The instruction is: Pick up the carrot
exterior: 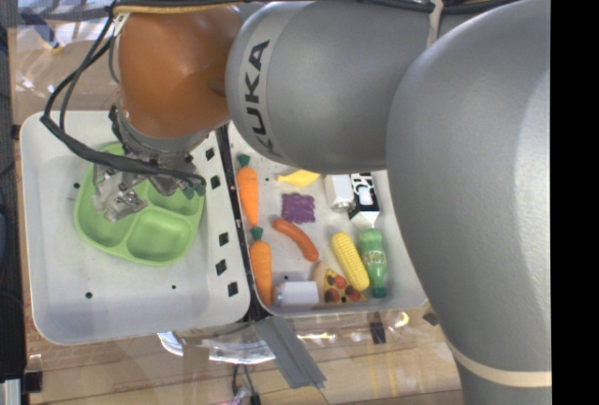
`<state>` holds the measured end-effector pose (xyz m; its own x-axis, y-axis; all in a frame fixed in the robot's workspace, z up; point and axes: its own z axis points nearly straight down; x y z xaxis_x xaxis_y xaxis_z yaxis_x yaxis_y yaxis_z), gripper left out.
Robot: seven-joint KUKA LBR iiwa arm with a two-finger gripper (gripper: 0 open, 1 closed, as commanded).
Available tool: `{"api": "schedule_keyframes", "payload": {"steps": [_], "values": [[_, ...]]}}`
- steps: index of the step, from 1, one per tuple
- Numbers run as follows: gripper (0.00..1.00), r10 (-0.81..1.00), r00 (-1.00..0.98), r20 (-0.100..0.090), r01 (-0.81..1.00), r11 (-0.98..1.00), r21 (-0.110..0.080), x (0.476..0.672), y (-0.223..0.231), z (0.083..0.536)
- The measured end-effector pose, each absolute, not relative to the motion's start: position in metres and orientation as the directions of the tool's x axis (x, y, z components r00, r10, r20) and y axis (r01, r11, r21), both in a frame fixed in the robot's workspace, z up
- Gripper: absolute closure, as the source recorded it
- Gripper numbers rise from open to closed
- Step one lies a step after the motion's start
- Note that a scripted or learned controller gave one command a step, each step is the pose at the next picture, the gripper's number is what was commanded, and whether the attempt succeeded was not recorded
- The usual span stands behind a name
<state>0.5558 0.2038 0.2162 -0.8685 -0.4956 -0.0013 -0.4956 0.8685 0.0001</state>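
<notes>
Looming nearest, the grey arm (374,85) is extended over the left bin (56,282), with the gripper (126,193) above the green plate (154,244). Nothing is seen gripped; jaw state cannot be told. Two carrots (247,193) (261,269) lie untouched in the right bin (407,296), so the pick is judged not yet begun.

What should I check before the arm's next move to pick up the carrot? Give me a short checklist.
1. Carrots in view: ok, upper carrot and lower carrot lie along the right bin's left wall.
2. Gripper above a carrot: not ok, it hangs over the green plate in the left bin.
3. Fingers' state: cannot tell.
4. Upper carrot free of neighbours: ok.
5. Lower carrot free: not ok, white block alongside.
</notes>
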Motion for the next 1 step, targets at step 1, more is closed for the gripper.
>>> {"api": "schedule_keyframes", "payload": {"steps": [1], "values": [[1.00, -0.428, -0.904, 0.004, -0.428, 0.904, 0.000, 0.5976, 0.2173, 0.1411]]}}
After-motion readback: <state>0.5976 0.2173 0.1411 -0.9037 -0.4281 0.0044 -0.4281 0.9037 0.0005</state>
